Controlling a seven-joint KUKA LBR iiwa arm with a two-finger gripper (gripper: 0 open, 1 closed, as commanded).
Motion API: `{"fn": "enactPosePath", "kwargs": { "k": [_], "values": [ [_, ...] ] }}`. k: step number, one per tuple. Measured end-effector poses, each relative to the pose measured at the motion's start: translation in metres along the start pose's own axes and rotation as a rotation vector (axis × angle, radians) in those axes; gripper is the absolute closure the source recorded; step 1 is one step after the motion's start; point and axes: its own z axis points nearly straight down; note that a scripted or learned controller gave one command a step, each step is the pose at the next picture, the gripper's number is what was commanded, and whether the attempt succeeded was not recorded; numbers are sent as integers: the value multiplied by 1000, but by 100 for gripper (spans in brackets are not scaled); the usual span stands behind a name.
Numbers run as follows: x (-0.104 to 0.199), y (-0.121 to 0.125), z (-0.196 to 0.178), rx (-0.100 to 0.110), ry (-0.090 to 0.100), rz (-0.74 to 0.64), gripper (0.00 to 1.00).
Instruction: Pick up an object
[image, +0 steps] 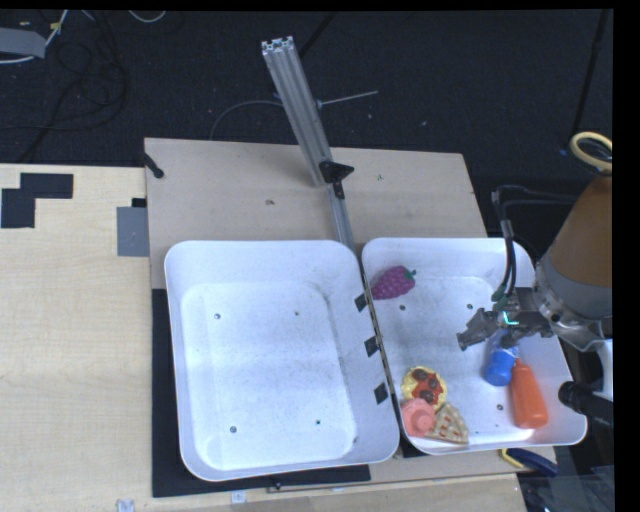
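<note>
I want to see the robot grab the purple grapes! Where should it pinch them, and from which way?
Probably from straight above, pinching across the narrow middle of the purple grapes. The bunch lies flat, alone near the right bin's far left corner, stem end pointing right. The bin's wall crowds its left side, so a sideways approach looks awkward; its top is clear.

In the right bin (470, 270), a blue cylinder (499, 366) stands beside an orange bottle (527, 394); purple grapes (393, 282) lie far corner; pizza pieces (432, 404) near.
</note>
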Motion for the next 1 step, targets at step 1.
{"fn": "enactPosePath", "kwargs": {
  "k": [1],
  "values": [
    [0, 0, 0, 0, 0, 0, 0]
  ]
}}
